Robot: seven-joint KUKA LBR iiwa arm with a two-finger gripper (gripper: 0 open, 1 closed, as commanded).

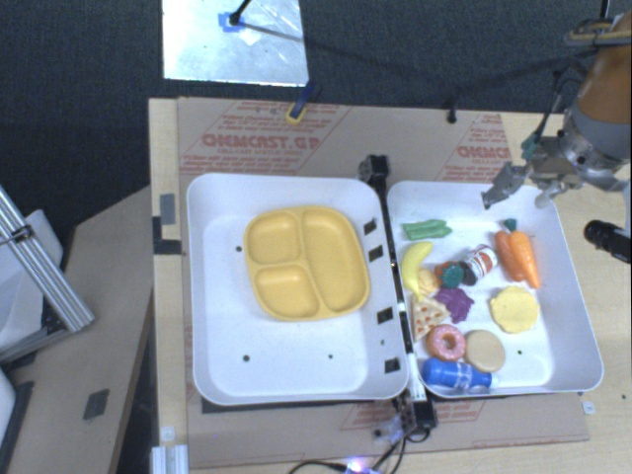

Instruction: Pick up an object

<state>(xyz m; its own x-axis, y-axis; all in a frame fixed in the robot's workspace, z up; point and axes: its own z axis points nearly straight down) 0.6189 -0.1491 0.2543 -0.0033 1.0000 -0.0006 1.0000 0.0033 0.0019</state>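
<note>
The arm [602, 97] comes in from the right and bends down over the far right corner of the right bin [573, 363]. Its gripper [520, 192] hangs above the bin's back edge with both fingers spread apart and nothing between them. Just below it lies the carrot [518, 253]. Near the carrot are a green pepper [426, 229], a banana [416, 263] and a small can [481, 262]. A donut [446, 342] lies at the front. The left bin [212, 363] holds a yellow tray [301, 262].
</note>
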